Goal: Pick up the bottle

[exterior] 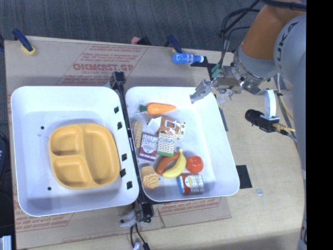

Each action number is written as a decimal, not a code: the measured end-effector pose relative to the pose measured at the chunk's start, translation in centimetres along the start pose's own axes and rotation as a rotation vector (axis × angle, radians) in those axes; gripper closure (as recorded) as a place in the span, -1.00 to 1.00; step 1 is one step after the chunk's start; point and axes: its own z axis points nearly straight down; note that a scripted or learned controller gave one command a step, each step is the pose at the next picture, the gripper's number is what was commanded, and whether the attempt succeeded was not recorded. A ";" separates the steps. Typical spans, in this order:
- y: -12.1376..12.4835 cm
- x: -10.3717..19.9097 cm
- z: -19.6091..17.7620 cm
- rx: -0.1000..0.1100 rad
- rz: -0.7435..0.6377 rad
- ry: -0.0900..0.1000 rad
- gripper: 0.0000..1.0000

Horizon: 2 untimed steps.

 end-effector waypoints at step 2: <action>-6.3 -2.6 -1.0 -0.001 -0.499 0.000 1.00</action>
